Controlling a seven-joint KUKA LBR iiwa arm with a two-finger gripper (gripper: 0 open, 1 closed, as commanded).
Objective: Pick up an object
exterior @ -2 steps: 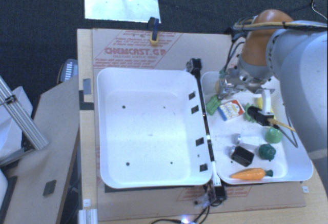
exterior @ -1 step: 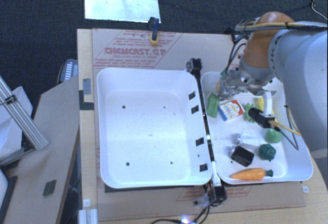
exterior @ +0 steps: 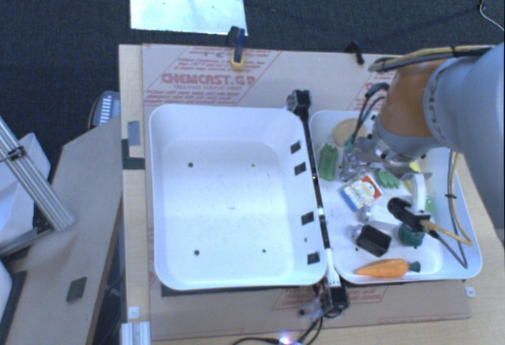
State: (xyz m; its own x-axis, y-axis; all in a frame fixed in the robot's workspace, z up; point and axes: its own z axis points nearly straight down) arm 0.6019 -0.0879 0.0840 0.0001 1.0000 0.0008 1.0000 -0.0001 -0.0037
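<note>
One two-finger tool [exterior: 355,168] sits low in the right-hand shallow white plastic bin [exterior: 339,219], near that bin's back left part. Whether it is open or closed cannot be told, and nothing visible shows it gripping anything.

Just to its left lies a green ridged plastic piece [exterior: 327,160], and just below it a small white packet with red and blue print [exterior: 363,193]. A pale round disc [exterior: 345,131] lies behind the tool, and a small light-green piece [exterior: 388,178] is close on its other side. Nearer the front of the same bin are a black rectangular block [exterior: 372,239], a dark green round object [exterior: 410,236] and an orange plastic carrot [exterior: 383,268] lying along the front wall.

The left-hand shallow white plastic bin [exterior: 229,201] touches the right one along a row of black clips. Both bins rest on a brown board with red lettering [exterior: 205,75], laid on the pale wooden tabletop [exterior: 134,217]. Dark carpet [exterior: 63,20] surrounds it, with a pale square sheet [exterior: 185,0] lying beyond the far edge and a silver metal rail [exterior: 31,185] at the left.

The grey arm [exterior: 465,99] enters from the right and bends downward, its orange band [exterior: 406,99] just above the wrist.
</note>
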